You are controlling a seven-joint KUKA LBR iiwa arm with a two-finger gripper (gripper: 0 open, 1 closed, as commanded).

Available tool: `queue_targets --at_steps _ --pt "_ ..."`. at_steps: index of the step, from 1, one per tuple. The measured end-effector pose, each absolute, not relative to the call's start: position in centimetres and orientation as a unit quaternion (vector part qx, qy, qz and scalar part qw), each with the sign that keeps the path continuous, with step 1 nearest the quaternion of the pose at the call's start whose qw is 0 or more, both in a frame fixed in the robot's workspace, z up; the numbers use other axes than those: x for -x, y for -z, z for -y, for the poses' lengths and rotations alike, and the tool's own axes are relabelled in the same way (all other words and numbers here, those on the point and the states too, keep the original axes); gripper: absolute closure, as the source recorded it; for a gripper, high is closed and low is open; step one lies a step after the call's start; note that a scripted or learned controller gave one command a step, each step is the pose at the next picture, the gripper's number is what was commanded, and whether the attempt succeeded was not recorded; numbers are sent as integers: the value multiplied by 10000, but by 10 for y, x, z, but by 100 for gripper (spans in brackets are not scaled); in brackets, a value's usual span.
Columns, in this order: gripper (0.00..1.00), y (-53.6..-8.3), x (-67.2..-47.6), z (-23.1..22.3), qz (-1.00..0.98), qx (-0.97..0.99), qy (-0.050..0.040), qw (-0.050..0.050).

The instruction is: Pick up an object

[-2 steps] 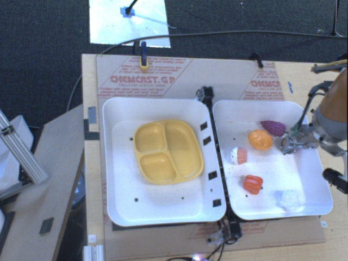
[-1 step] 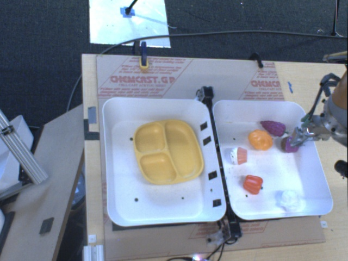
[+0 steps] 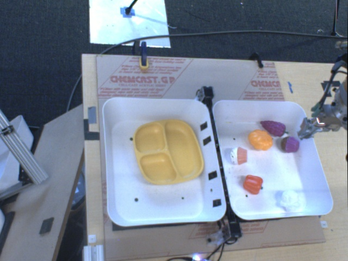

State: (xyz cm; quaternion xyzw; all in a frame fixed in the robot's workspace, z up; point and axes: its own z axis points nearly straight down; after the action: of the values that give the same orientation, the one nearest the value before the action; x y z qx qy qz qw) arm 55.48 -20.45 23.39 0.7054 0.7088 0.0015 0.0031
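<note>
The right bin holds several toy foods: a dark purple piece at the back, an orange piece, a round purple piece, a pink-and-white cupcake, a red pepper and a white lump. My gripper hangs at the bin's right rim, just right of the round purple piece and slightly above it. Nothing shows between its fingers.
The left bin holds a yellow divided plate. Black clips run along the seam between the bins. A cable crosses the bench behind the bins. The arm's wrist stands at the right edge.
</note>
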Motion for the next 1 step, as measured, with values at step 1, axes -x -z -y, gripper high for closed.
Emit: queue_targets --at_steps 1 --pt "100 -242 -563 153 -7105 -7037 -16 12"
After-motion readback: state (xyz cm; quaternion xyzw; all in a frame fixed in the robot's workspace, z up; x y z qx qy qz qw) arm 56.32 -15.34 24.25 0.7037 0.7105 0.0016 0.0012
